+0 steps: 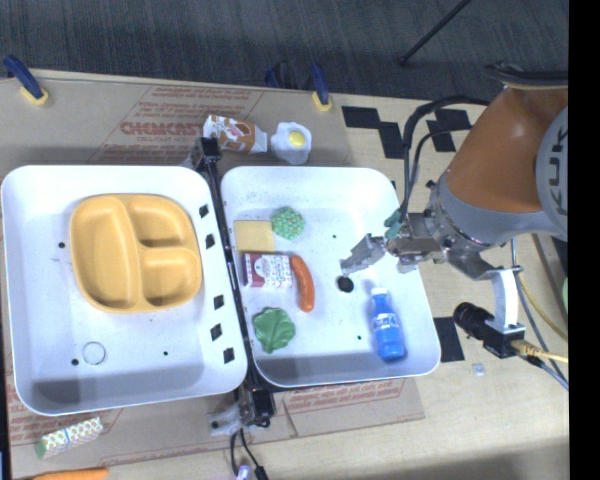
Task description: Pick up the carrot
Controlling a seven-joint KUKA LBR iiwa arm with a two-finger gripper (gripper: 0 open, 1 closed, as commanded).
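Right-hand bin point(405, 193), seen from above. The carrot point(302, 282) lies flat on the bin floor, left of centre, its long side just beside a red packet point(267, 269), with a yellow block point(254, 235) and a green ball point(288, 222) behind it and a green leaf point(273, 329) in front. The gripper point(365, 255) hangs over the bin to the carrot's right, apart from it; whether its jaws stand wide or narrow cannot be told. A blue bottle point(385, 324) lies near the right wall. Bare floor lies between gripper and carrot, so the right side probably offers the freer approach; the packet crowds the left.
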